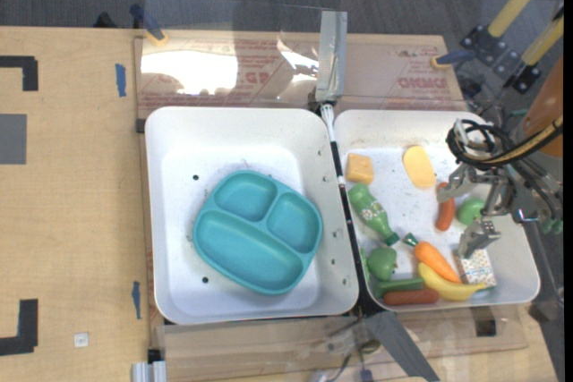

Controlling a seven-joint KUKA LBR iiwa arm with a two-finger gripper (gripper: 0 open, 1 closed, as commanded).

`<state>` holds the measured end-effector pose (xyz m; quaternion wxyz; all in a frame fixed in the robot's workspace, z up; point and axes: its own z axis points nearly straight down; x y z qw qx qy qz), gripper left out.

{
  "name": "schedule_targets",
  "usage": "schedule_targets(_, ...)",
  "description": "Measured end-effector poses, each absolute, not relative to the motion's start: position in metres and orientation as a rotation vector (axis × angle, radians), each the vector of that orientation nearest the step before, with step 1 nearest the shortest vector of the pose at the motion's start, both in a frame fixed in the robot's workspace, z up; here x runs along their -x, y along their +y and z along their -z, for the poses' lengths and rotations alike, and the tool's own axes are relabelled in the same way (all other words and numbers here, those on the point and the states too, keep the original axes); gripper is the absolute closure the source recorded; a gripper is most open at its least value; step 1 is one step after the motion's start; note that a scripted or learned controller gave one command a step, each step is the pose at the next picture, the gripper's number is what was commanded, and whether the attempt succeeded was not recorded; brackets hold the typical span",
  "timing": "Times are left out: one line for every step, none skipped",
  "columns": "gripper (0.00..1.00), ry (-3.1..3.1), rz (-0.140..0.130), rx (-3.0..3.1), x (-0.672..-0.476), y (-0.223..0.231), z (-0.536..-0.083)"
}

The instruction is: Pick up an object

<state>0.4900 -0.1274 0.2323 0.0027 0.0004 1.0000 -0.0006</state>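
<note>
My gripper (469, 210) hangs low over the right side of the right bin (524, 286), its fingers spread open. A small green round toy (470, 211) lies in the gap between the two fingers, and I cannot tell whether they touch it. A small orange-red piece (445, 215) sits just left of it. A patterned little box (476, 267) lies under the near finger (480, 239). Further left are a yellow oval (418, 165), an orange cube (360, 167) and a green bottle (372, 212).
A carrot (434, 259), a banana (443, 284), a red sausage (407, 295) and a green apple (382, 262) crowd the right bin's front. The left bin (170, 192) holds a teal divided plate (258, 231). Cables (474, 139) loop above the wrist.
</note>
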Motion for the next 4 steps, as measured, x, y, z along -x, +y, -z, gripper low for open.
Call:
schedule_targets(0.0,3.115,0.009,-0.198,-0.499,-0.185,-0.104)
schedule_targets(0.0,3.122,0.006,-0.174,-0.543,-0.19,-0.089)
schedule_targets(1.0,3.109,0.011,-0.17,-0.547,-0.19,-0.103)
schedule_targets(1.0,3.088,0.003,-0.49,-0.51,-0.166,-0.09)
